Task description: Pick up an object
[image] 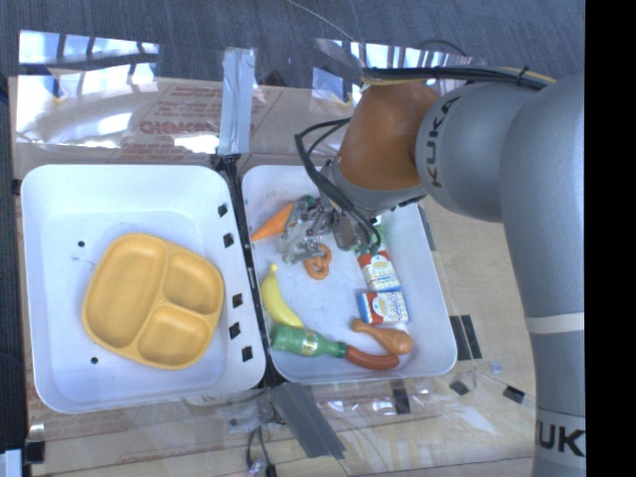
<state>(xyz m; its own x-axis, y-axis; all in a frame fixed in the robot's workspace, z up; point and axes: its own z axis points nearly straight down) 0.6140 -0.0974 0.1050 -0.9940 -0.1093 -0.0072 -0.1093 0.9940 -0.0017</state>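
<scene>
My gripper [303, 235] reaches down into the right bin [429, 296], near its upper left part. An orange carrot [272, 223] lies just left of it, and a small orange ring-shaped piece [318, 262] sits right under the metal fingers. In the same bin lie a yellow banana [279, 301], a green bottle [308, 343], a red-and-white carton [379, 271], a small blue-and-white box [384, 307], a brown drumstick [384, 337] and a red sausage [373, 360]. Nothing is clearly held between the fingers.
The left bin [60, 207] holds a yellow divided plate [151, 298]. A black divider with clips [238, 266] runs between the bins. The grey arm and orange band [388, 137] overhang the right bin's upper edge. Cardboard and tape lie behind the bins.
</scene>
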